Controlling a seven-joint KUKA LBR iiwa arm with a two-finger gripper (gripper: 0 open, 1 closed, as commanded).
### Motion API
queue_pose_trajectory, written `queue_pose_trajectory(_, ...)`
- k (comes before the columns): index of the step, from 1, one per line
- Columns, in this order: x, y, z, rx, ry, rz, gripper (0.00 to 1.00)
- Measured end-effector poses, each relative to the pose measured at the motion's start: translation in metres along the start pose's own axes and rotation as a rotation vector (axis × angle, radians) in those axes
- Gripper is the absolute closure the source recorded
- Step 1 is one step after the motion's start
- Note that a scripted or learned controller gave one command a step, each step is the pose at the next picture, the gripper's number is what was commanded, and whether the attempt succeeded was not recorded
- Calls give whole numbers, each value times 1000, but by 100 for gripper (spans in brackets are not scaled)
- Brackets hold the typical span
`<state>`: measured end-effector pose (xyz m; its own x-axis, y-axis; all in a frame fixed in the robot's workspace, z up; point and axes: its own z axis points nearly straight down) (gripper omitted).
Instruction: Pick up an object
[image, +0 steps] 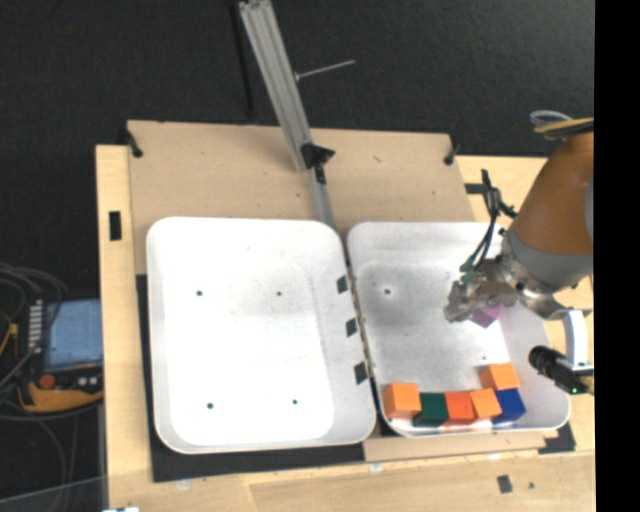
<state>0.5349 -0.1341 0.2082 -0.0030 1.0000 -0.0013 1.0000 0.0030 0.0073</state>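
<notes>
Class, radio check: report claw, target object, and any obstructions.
Claw over right bin, grip unclear. Purple block beside it. Coloured blocks along bin's near edge, apart from claw.

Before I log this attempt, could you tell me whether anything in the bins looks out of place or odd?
Nothing looks spilled or damaged. The blocks are all crowded along the near edge of the right bin, not spread out, and a purple object sits just under the gripper.

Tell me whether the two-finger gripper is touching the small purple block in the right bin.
Cannot tell. In the camera view the gripper overlaps the purple block's edge, hiding any contact or gap.
</notes>
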Motion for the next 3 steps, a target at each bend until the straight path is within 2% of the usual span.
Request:
queue_pose_trajectory(1, -1, 2, -25, 2, 1, -2, 100)
queue_pose_trajectory(3, 110, 18, -23, 5, 2, -4, 100)
